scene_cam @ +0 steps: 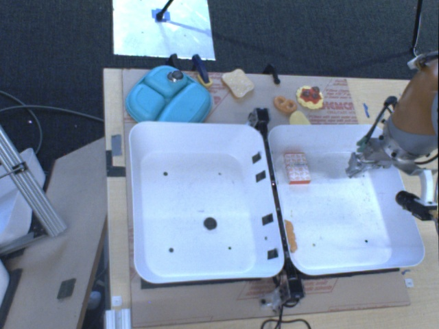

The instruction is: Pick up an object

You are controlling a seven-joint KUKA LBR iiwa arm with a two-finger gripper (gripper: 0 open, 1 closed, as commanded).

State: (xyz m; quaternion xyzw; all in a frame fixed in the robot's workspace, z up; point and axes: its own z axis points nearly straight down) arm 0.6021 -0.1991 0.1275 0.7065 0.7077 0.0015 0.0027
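A small pink-and-white box (pixel 297 168) lies in the upper left part of the right bin (pixel 384 252). An orange piece (pixel 291 236) rests against that bin's left wall. A small dark round object (pixel 210 223) sits on the floor of the left bin (pixel 147 204). My gripper (pixel 354 165) hangs low over the right bin's upper right part, well to the right of the box and apart from it. Nothing shows in its grasp. The arm with its orange band (pixel 420 98) rises behind it at the right edge.
Behind the bins on the bench lie a blue divided tray (pixel 168 96), a bread slice (pixel 238 83), a pretzel (pixel 285 103), a small red-topped tart (pixel 310 96) and a yellow piece (pixel 299 118). Black clips (pixel 264 177) line the divider between the bins.
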